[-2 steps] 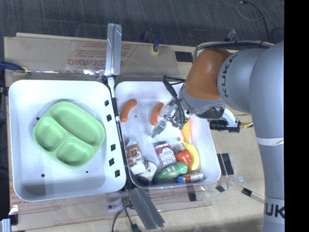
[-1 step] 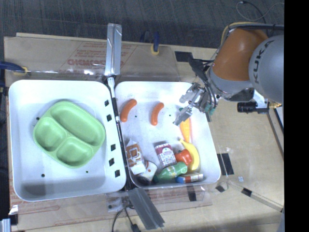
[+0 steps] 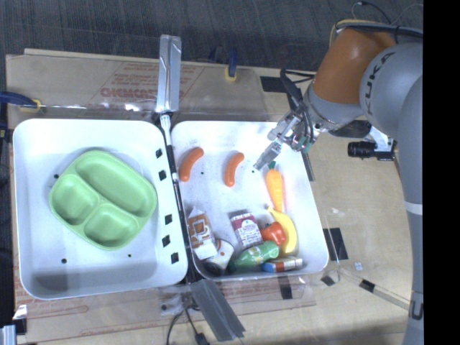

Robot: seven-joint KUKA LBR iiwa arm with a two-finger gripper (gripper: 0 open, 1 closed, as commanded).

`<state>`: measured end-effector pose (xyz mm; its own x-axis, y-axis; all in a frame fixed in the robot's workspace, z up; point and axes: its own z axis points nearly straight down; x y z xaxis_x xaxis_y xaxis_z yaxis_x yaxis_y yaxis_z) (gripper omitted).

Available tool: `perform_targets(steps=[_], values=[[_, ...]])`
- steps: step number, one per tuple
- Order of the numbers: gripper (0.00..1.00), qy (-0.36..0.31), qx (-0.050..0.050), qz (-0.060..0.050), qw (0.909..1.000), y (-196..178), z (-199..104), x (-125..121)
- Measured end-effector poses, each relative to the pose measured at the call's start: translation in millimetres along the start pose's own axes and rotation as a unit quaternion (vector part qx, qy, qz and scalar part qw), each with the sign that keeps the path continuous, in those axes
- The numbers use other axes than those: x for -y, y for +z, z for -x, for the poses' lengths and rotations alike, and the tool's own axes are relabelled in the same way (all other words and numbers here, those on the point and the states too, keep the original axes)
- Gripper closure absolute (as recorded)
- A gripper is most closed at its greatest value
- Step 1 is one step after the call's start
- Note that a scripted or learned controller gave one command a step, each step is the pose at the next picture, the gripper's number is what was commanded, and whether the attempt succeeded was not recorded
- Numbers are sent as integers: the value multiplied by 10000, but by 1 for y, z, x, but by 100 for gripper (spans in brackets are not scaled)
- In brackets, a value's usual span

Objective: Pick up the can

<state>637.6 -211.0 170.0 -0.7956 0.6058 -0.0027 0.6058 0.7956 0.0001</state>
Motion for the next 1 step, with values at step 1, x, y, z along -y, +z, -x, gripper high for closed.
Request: perform_targets(steps=[1], values=[[0, -356, -22, -6, 9994, 8, -33, -33]])
